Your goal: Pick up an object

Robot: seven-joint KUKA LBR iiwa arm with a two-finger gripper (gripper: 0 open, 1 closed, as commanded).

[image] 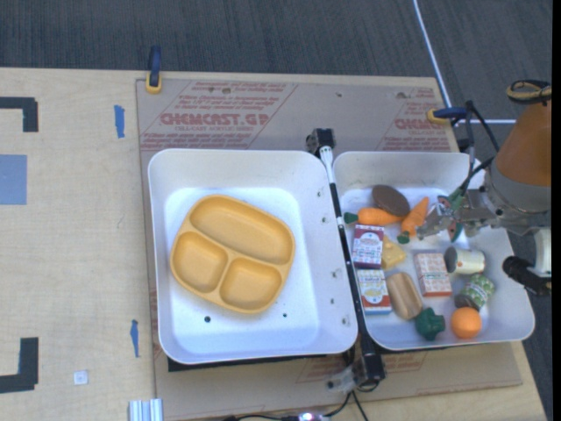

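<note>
Looking at the small carrot (417, 215), I see it lying tilted in the right bin (517, 327), top end toward the fingers (445, 220), which sit just to its right, almost touching. I cannot tell if they are open or closed. The orange tray (231, 253) is in the left bin.
</note>
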